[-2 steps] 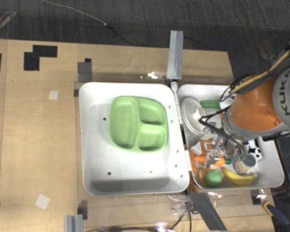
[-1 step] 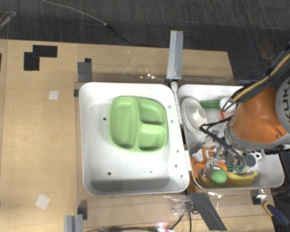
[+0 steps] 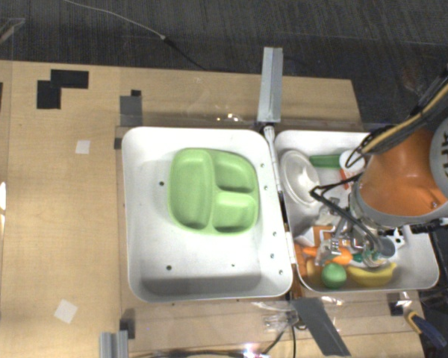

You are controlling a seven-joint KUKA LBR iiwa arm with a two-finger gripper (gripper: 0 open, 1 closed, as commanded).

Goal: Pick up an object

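Objects, right bin [image 3: 425, 274]: you have a green ball [image 3: 333, 275] and banana [image 3: 373, 274] just below the end effector [image 3: 342, 248], orange pieces [image 3: 308, 251] beside it, a white bowl [image 3: 299, 174] beyond. Left bin [image 3: 142, 222]: green divided tray [image 3: 212, 190], well apart.

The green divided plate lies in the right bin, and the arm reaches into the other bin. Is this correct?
Not quite. The camera view shows the green divided plate lying in the left bin; the arm reaches into the other, right bin.
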